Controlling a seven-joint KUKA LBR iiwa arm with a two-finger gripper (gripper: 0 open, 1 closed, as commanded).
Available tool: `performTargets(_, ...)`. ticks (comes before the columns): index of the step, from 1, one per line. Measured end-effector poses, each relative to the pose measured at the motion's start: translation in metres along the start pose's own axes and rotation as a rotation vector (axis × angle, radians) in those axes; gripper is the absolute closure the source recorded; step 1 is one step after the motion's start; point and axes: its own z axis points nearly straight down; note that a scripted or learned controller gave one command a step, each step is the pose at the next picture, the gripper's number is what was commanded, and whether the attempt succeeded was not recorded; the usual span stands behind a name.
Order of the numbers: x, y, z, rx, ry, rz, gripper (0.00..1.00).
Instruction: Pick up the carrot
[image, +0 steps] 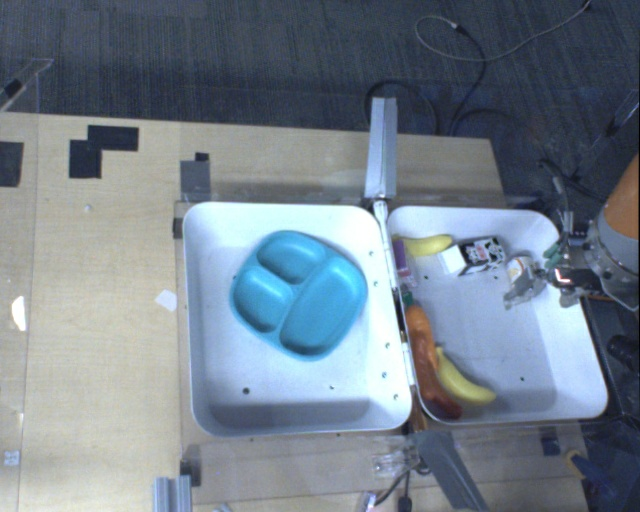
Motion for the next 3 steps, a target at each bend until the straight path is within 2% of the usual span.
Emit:
performTargets(1,0.046,-0.031,0.131,-0.011,-0.002,-0.145,0.00)
performTargets(2,0.054,0.020,0.131,-0.010,-0.001,-0.031,0.00)
performTargets(3,0.078,0.072,0.132,-0.008,0.001,0.159,0.00)
